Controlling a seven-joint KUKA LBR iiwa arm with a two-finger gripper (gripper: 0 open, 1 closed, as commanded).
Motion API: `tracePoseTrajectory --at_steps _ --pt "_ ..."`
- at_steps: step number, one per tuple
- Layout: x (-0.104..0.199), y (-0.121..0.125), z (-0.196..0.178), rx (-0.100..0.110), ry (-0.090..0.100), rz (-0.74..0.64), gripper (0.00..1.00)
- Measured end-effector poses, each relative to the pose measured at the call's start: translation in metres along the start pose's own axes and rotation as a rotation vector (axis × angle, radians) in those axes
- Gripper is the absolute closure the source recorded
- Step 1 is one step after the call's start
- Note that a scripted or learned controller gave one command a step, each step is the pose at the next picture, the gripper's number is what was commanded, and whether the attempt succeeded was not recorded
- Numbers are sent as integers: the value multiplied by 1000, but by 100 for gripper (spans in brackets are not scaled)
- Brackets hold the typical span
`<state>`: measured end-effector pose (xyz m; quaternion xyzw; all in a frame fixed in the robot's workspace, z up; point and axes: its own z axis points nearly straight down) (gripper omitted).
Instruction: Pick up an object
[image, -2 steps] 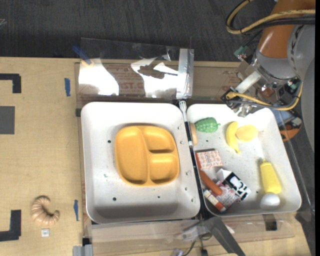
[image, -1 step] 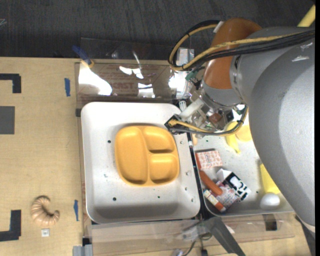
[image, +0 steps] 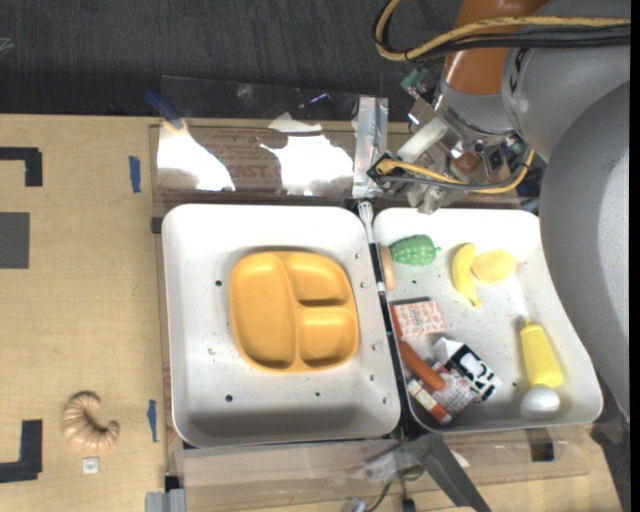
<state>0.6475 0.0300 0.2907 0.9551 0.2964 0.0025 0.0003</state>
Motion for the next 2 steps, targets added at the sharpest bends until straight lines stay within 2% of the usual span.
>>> tracePoseTrajectory --at_steps 1,2 --pt "-87 51 62 6 -12 -136 100" --pt "-91 -6 4 4 -4 -462 100"
